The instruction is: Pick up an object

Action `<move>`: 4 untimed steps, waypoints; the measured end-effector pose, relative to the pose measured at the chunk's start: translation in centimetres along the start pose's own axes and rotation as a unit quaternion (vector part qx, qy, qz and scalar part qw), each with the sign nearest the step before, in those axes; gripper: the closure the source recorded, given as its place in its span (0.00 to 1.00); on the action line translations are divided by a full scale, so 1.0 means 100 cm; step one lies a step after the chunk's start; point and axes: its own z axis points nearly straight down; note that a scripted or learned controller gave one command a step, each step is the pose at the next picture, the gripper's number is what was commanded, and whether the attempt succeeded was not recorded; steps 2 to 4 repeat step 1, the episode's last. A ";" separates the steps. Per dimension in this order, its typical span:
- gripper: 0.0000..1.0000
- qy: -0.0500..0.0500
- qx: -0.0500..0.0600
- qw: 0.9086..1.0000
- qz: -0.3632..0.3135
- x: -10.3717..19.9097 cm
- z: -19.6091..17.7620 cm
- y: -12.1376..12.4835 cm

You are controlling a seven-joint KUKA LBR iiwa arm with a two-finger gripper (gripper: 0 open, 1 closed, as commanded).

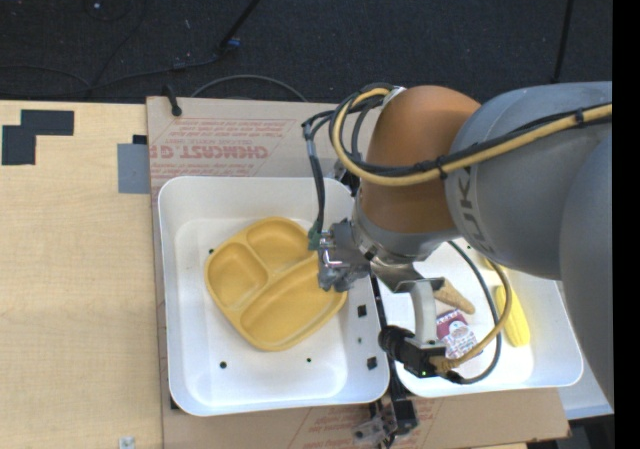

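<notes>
A yellow divided plate lies tilted in the left white bin, its right edge close to the wall between the bins. My gripper is down at that right edge, under the grey wrist and the orange band, and seems to touch the plate's rim. The wrist hides what is between its tips. In the right white bin lie a yellow banana-shaped piece, a tan wedge and a red and white packet.
The arm covers most of the right bin. Cables loop off the wrist, and a black connector hangs over the bin's front. Both bins rest on brown cardboard on a wooden bench.
</notes>
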 end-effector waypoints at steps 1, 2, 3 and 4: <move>0.00 -0.001 0.000 1.000 0.002 -0.002 0.001 0.000; 0.00 -0.001 0.000 1.000 0.002 -0.002 0.001 0.000; 0.00 -0.001 0.000 1.000 0.002 -0.002 0.001 0.000; 0.00 -0.001 0.000 1.000 0.002 -0.002 0.001 0.000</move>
